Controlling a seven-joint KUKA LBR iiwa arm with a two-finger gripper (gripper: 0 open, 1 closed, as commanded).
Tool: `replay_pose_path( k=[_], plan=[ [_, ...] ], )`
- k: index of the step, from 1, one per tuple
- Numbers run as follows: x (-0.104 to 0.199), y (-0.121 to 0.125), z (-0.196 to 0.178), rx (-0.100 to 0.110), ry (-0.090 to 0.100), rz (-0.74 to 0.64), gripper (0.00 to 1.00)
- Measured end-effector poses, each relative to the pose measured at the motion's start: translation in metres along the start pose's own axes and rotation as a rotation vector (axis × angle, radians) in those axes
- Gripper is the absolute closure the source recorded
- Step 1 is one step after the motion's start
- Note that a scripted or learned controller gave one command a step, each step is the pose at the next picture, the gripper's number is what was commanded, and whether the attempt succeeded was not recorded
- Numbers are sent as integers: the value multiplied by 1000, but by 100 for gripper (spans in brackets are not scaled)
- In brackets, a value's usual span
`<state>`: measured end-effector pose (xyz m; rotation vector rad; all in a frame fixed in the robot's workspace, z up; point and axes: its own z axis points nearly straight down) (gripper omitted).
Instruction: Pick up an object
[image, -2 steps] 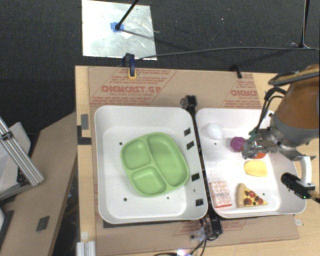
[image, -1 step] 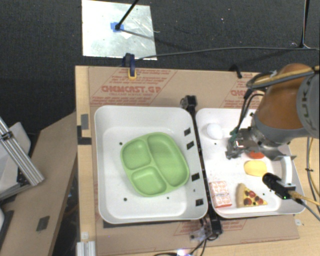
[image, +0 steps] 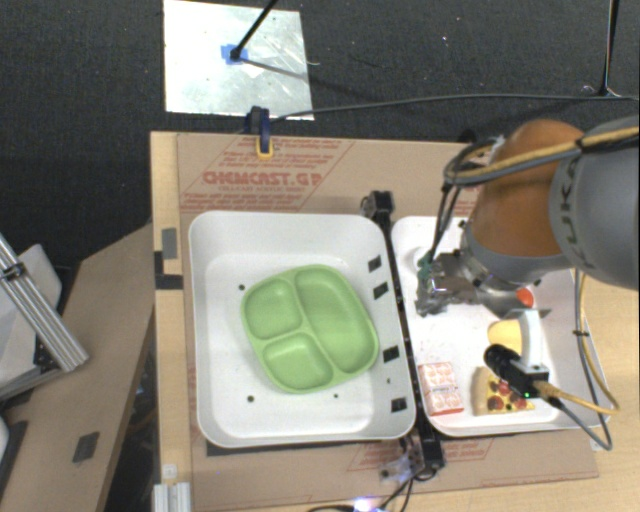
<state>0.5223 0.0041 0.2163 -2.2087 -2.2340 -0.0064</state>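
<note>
A tan surface (image: 115, 300) sits against dark carpet, with a cardboard sheet (image: 290, 165) printed in red laid over it and two white bins side by side on top. The end effector (image: 432, 287) hangs low over the far left part of the right bin (image: 452, 335), close to the wall it shares with the left bin (image: 215, 235). From here I cannot tell whether it is spread or pressed together, and nothing can be seen in its grip. Behind it the wrist bends up into the orange band (image: 520, 205), and the grey arm (image: 605, 200) runs off to the right. Toward the near edge of that bin lies a small pink-and-white packet (image: 440, 388), flat, its long axis running from the near rim toward the far rim. Just to its right is a pizza-slice toy (image: 488, 395), and a yellow piece (image: 503, 331) lies a little farther back. In the left bin a green divided plate (image: 310, 328) rests flat, its long axis set diagonally.
</note>
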Motion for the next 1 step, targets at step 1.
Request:
replay_pose_path(
  k=[1],
  plan=[
    [54,-19,3,3,0,2,100]
  ],
)
